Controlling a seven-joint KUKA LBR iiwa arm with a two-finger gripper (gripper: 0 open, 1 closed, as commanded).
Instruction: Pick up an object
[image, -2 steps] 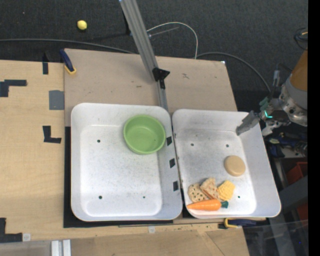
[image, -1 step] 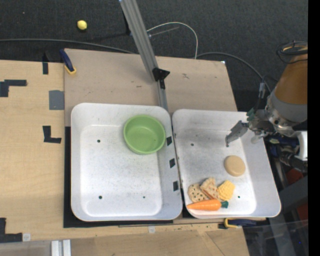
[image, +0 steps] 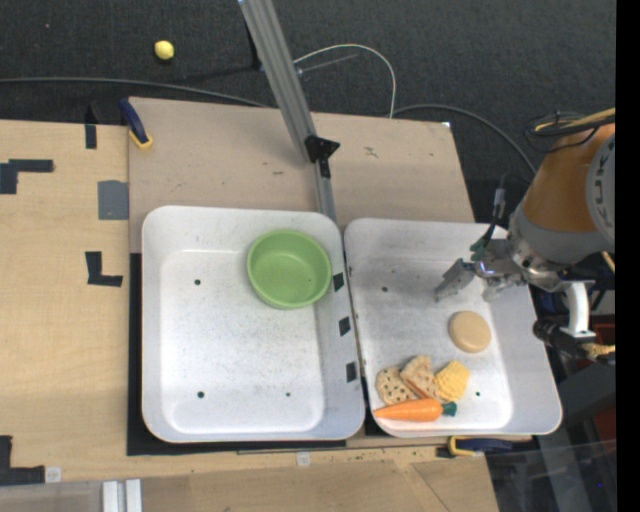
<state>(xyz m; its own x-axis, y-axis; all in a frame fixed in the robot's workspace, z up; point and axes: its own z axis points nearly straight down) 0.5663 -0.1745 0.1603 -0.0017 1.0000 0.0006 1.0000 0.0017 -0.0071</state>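
Note:
In the right bin (image: 400, 260) lie a round tan bun (image: 469, 331), several crackers (image: 405, 381), a yellow corn piece (image: 453, 380) and an orange carrot (image: 410, 410). My gripper (image: 470, 283) hangs over the right bin's upper right part, just above and left of the bun. Its fingers (image: 450, 280) are spread, with nothing between them. A green bowl (image: 289, 268) sits in the left bin (image: 200, 340) near its upper right corner.
A grey metal pole (image: 290, 90) slants down from the top to the seam between the bins. Cables (image: 400, 100) run across the dark floor behind the bench. A small yellow ball (image: 164, 49) lies on the floor at top left.

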